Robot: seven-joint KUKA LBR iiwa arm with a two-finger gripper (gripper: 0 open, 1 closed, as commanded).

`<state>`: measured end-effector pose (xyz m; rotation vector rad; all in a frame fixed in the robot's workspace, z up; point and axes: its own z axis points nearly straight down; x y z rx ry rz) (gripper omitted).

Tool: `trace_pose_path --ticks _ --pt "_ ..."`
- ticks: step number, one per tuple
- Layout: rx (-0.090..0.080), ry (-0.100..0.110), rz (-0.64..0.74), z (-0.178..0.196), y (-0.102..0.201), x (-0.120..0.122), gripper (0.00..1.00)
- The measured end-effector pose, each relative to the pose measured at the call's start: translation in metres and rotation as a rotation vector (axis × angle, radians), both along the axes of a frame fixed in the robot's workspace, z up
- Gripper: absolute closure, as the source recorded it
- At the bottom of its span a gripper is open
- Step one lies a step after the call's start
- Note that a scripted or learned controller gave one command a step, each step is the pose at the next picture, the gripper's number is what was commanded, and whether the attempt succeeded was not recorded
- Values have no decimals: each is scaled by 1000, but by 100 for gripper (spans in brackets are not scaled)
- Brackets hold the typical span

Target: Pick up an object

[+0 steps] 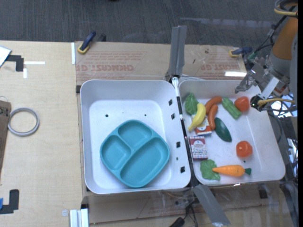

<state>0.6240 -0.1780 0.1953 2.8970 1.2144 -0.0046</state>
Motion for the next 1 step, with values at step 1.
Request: trace_pose_path --ticks 1 --pt "1 2 124 -80 22 20 0"
